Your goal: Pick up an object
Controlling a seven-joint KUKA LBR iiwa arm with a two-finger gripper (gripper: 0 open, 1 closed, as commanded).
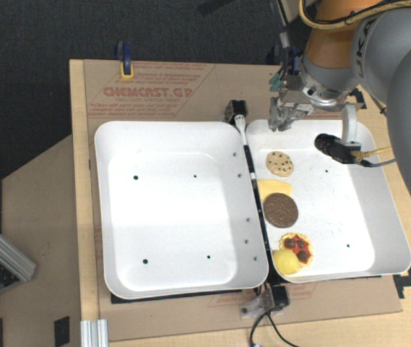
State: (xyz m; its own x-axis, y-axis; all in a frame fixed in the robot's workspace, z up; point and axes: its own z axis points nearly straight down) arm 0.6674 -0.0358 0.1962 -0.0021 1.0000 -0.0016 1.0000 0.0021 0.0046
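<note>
Bright, even overhead light washes my two white bins (169, 194) nearly featureless; soft shadows sit under their rims. My grey arm (400, 63) looms blurred; the dark floor stays dim.

The worktop (154, 85) is a pale brown board with faded red lettering near its far edge. Two shallow white bins lie directly on it, touching along their inner sides: the left bin (169, 273) and the right bin (378, 215). A blue and yellow clamp (125, 58) grips the board's far edge, and a small black clip (235, 110) sits where the bins meet.
</note>
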